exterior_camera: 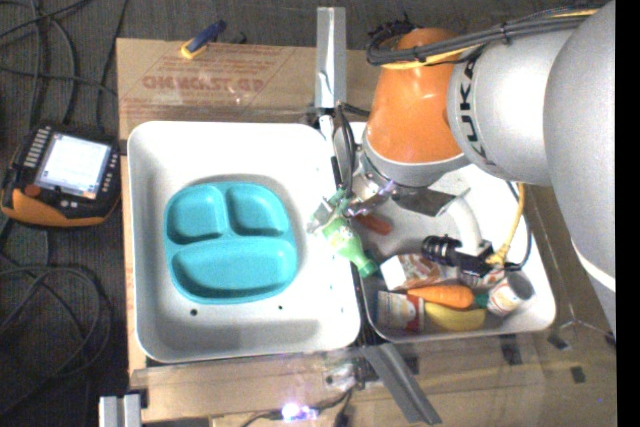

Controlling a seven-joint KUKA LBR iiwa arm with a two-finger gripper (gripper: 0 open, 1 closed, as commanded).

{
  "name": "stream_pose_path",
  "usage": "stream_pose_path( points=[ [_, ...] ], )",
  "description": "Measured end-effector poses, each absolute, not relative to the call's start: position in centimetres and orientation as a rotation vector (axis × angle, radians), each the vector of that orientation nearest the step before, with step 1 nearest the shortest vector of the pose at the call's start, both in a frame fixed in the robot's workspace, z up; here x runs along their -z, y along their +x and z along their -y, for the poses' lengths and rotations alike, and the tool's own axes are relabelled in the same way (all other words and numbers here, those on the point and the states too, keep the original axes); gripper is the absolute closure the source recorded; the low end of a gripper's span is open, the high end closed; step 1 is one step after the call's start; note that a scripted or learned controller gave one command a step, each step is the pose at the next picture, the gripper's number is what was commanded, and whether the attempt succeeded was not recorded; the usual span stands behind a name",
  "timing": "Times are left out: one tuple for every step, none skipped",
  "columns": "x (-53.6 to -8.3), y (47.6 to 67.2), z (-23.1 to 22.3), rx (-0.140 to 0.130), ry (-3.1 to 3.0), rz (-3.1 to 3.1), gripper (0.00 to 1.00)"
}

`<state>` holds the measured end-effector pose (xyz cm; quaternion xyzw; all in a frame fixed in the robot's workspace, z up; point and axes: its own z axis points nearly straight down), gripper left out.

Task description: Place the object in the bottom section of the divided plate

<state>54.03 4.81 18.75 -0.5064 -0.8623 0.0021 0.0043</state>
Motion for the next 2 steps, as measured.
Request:
stream_pose_path(
  points=[
    [-13.44, 56.79, -15.14, -0.013, -2.01, 2.409, 1.0],
    [-13.45, 56.8, -15.14, -0.012, -2.01, 2.409, 0.0]
  ],
)
